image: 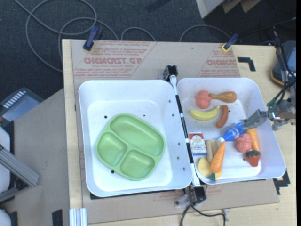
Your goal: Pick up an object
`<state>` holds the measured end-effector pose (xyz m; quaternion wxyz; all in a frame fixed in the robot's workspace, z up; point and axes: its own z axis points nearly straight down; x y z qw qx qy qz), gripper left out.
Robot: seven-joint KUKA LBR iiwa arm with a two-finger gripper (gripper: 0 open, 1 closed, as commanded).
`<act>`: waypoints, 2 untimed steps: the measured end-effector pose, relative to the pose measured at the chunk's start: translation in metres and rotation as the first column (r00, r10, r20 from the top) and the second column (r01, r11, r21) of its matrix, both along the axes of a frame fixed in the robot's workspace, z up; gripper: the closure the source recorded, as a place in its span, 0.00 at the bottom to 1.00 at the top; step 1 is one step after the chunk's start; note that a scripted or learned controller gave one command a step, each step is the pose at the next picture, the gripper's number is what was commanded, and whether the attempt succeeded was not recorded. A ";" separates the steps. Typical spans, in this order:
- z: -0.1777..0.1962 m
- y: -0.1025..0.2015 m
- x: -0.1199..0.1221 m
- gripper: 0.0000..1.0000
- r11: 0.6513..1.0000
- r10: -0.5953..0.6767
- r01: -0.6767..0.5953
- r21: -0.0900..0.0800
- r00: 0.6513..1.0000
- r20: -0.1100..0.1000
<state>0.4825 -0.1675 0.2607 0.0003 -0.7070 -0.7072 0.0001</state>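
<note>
Carrot [217, 157]: lies at the near edge of the right bin [272, 166], tilted, its tip resting over a pale yellow piece [203, 165] in the near left corner.
Small carton [197, 143]: red and white, just beside the carrot, against the divider between the bins.
Strawberry [253, 157]: near the right bin's near right side, just below a second, shorter carrot [253, 138] and a pink lumpy toy [243, 144].
Green plate [130, 146]: three compartments, alone in the left bin [89, 105], nothing in it.
Blue bottle [232, 133]: mid-bin, its far end touching or just under the gripper's tip.
Gripper [256, 119]: reaches in from the right rim, low over the bottle; it is grey and blurred here, so whether the jaws are apart or closed, or have anything between them, I cannot tell.
Sausage [222, 116]: reddish, upright in the picture, just beside a banana [205, 113].
Drumstick [224, 97]: far side of the right bin, touching a pink ball [203, 99].
Progress: nothing looks lifted; every toy appears to rest on the bin floor. The approach seems done, probably aimed at the bottle. Closing on it and raising it clear are left.
</note>
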 end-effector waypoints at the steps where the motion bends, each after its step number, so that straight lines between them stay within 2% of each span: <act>1: -0.088 -0.044 0.011 0.00 1.000 -0.002 0.002 0.000 1.000 -0.001; 2: -0.176 0.011 0.007 0.00 1.000 0.000 0.000 0.000 1.000 0.000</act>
